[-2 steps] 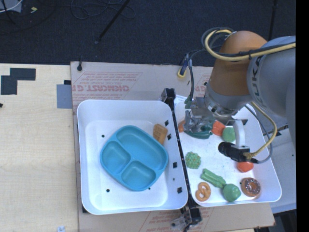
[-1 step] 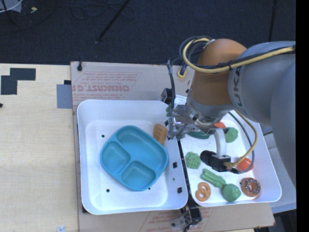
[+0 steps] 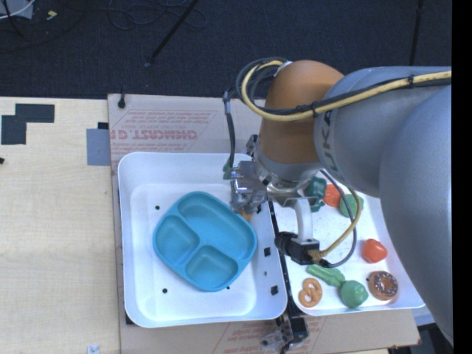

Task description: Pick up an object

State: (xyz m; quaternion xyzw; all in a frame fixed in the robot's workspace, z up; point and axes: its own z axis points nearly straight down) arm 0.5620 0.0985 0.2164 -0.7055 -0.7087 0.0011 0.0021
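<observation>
Camera view: the gripper (image 3: 245, 194) is seen low over the left bin (image 3: 140, 301), at its right wall near the far right corner. Whether it is open or closed cannot be told, and nothing is seen held in it.

The nearest candidate is judged to be the blue divided plate (image 3: 203, 242), which lies flat in the middle of the left bin with its far right rim just beside the gripper.

A miss is likely. The plate is broad, shallow and smooth, so a grasp on its rim could slip off or merely tilt it. The bin wall could also be struck, since the gripper is placed so near it.

Smaller and easier things are gathered in the right bin (image 3: 358, 268): a pretzel (image 3: 310, 293), a green pickle (image 3: 325, 274), a green lump (image 3: 353, 293) and a chocolate doughnut (image 3: 382, 285) along the near edge, with a red piece (image 3: 375, 251) behind them. These are parted from the gripper by the two bin walls, and several more are partly hidden beneath the arm.
</observation>
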